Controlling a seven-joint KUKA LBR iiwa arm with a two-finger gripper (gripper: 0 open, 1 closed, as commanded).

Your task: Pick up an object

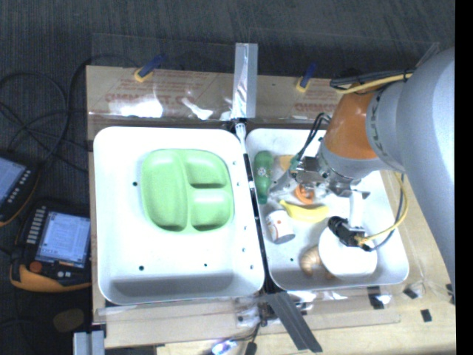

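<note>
Camera view: pincer [304,183] in rt bin [395,261]; banana [304,211] just below.

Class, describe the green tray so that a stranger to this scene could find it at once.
Find the two white bins side by side; take the left bin, away from the grey arm. The green tray lies in it, a rounded pale green dish divided into compartments. It is far larger than the small items crowded in the right bin.
</note>
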